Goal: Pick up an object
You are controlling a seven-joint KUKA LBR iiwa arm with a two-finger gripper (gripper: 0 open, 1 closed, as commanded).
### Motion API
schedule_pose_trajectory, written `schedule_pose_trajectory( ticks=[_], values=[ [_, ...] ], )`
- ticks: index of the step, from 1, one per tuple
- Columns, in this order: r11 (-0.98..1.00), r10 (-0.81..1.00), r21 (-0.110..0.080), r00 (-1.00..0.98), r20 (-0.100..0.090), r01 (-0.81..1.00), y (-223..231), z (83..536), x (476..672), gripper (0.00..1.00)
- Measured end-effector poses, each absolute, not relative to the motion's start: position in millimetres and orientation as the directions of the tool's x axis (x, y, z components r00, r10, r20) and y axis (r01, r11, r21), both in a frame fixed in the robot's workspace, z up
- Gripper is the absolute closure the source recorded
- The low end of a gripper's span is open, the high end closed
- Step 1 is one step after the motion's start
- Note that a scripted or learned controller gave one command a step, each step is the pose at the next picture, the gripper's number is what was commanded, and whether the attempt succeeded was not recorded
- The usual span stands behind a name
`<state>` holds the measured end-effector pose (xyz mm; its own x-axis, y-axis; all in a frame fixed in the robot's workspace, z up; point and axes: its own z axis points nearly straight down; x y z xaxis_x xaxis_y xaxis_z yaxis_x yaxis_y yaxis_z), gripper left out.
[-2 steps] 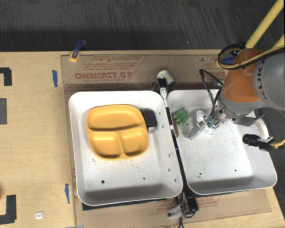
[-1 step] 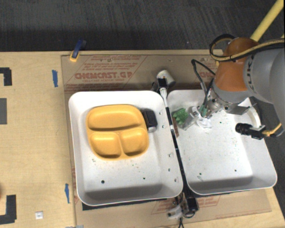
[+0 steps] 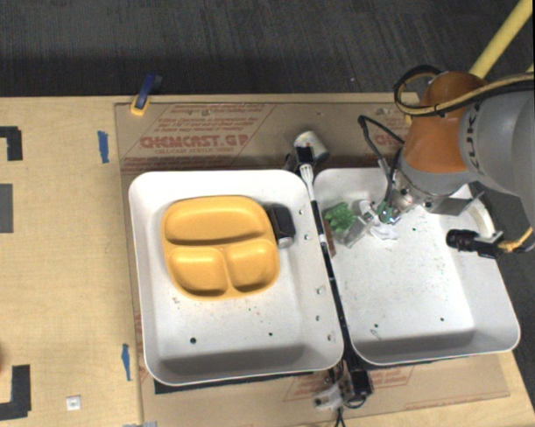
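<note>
Objects number three across two white bins: in the left bin [image 3: 155, 256] one yellow divided tray [image 3: 220, 245] with one dark block [image 3: 281, 223] touching its right edge; in the right bin [image 3: 429, 316] one green item [image 3: 341, 220] near the upper left corner. Just right of it sits the pincer [image 3: 386, 215], perhaps over something small and pale; its opening is unclear.

left bin [image 3: 155, 256]: yellow divided tray [image 3: 220, 245] | right bin [image 3: 428, 290]: green object [image 3: 340, 220], hand [image 3: 383, 215] just beside
</note>
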<state>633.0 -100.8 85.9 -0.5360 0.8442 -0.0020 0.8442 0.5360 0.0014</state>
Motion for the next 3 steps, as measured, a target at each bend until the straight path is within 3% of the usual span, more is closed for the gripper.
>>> schedule_pose_trajectory(
  ticks=[1,2,3],
  values=[
    [0.556,0.831,0.002,-0.556,-0.002,0.831,-97.5,86.0,611.1,0.0],
    [0.588,0.809,0.001,-0.588,-0.001,0.809,-114.5,87.7,527.7,0.0],
    [0.47,0.883,0.0,-0.47,0.002,0.883,-103.7,106.2,512.0,0.0]
  ],
)
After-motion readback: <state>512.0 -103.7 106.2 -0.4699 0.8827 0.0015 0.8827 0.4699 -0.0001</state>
